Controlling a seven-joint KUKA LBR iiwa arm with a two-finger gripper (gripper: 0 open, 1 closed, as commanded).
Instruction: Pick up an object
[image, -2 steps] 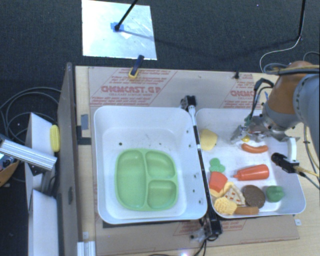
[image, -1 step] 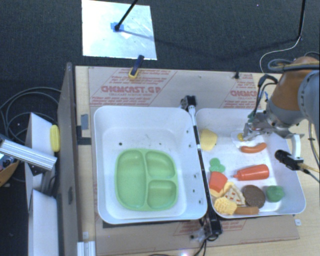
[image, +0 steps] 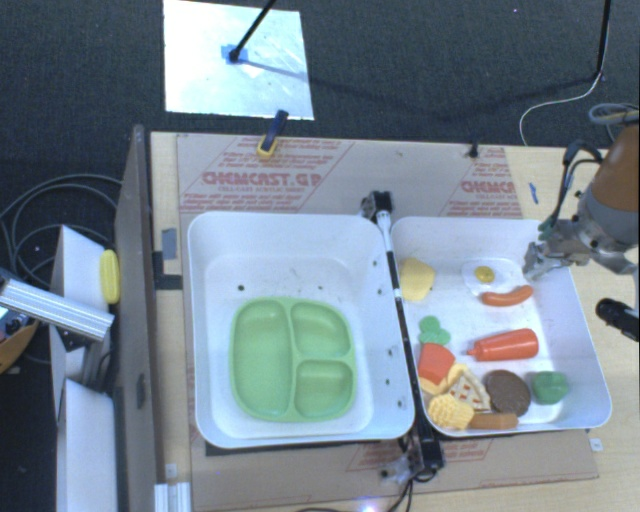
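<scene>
Two white bins (image: 300, 235) on a cardboard-topped bench (image: 300, 165) — dark floor beyond — claw (image: 540, 258) state unclear.

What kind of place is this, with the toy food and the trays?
Probably a robotics lab test bench. A robot arm reaches over two white bins, one holding toy food like a plastic carrot. Loose cables trail alongside.

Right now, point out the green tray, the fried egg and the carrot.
green tray (image: 293, 358), camera view, centre divider.
fried egg (image: 485, 272), camera view, yolk.
carrot (image: 506, 344), camera view, mid-body.
</scene>
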